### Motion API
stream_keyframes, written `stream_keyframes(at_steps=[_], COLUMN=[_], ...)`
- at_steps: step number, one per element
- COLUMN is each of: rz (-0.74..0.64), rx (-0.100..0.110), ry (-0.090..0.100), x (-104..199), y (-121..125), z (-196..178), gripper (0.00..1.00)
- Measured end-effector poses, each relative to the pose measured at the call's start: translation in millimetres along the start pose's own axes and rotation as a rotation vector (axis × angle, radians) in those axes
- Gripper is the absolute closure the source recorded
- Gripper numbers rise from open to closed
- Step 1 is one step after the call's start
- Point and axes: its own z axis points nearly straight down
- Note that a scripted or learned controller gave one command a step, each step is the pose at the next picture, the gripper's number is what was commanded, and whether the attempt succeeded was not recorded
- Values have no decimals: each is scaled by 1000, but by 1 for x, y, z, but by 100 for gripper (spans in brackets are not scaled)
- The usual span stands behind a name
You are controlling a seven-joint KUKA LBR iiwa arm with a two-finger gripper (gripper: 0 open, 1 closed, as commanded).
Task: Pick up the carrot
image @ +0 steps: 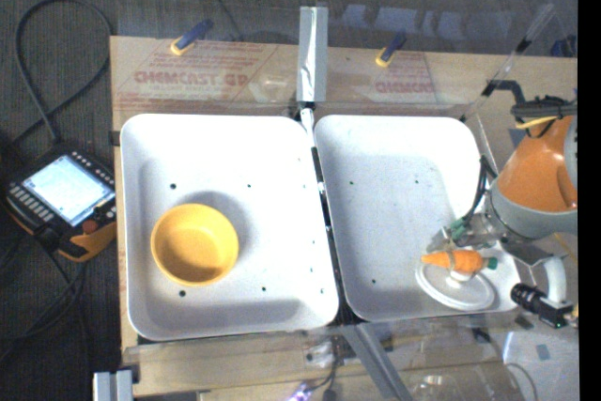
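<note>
Grey and orange, the arm [537, 181] is leaning over the right bin [394, 164], its gripper [467, 238] sitting just above the carrot [454, 260], which is lying on a small white disc [456, 286] at the bin's near right corner. Whether the pincer is gripping it I cannot tell, so the lift is looking not yet done. Alongside, the left bin [221, 146] is holding a yellow bowl [194, 244], both bins sitting on a wooden bench [235, 75] over dark carpet [56, 33].

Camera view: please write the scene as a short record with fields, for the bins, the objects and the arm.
left bin: holds a yellow bowl, upright
right bin: holds a carrot near its front right corner
carrot: lies on a white lid
arm: over the right edge of the right bin
gripper: just above the carrot; grasp cannot be told
</note>
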Motion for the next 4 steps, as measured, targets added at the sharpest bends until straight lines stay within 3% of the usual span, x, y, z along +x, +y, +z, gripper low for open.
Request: stream_keyframes(at_steps=[1, 2, 3, 4], rz=[-83, -82, -107, 106], rx=[12, 12, 12, 2], ry=[6, 6, 6, -2], x=[42, 42, -21, 1], y=[3, 3, -7, -1], z=[-76, -76, -16, 12], gripper=[100, 0, 0, 0])
